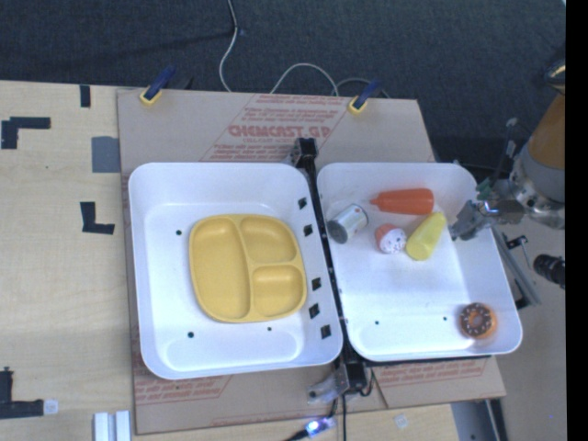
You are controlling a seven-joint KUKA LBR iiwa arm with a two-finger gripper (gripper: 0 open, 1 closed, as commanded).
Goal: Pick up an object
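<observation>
While apart, yellow bottle (pixel 426 237) just left of tool (pixel 470 220)

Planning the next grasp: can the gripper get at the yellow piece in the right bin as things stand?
Probably yes. The gripper sits at the right rim beside the yellow piece, with nothing between them.

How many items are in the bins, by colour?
Yellow: 2, the divided plate in the left bin and the yellow bottle-shaped toy in the right bin
Orange: 1, the carrot-like piece
Silver: 1, the small can
White and pink: 1, the small ball
Brown: 1, the doughnut
Total: 6
</observation>
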